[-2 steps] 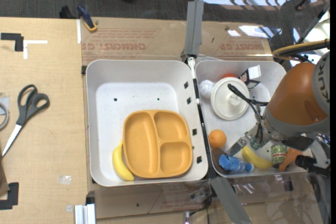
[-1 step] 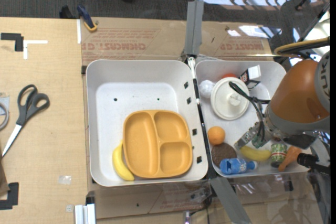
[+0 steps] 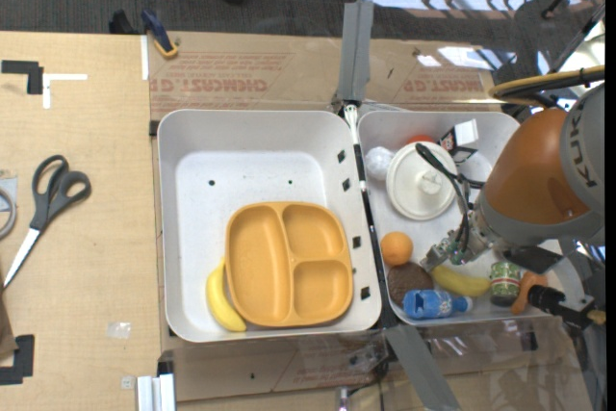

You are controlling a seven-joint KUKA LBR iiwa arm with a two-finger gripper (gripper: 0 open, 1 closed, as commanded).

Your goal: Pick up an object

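Apparently still pre-grasp: pincer (image 3: 450, 250) low in the right bin (image 3: 377, 128), just beside the banana (image 3: 464, 282) and orange (image 3: 397, 247), nothing visibly clamped; opening impossible to tell. Lift still to do.

My gripper (image 3: 449, 251) hangs low in the right bin (image 3: 500, 122), just above a yellow banana (image 3: 462, 282) lying flat. An orange (image 3: 397, 248) sits just left of it; a blue bottle (image 3: 433, 304) lies on its side below.
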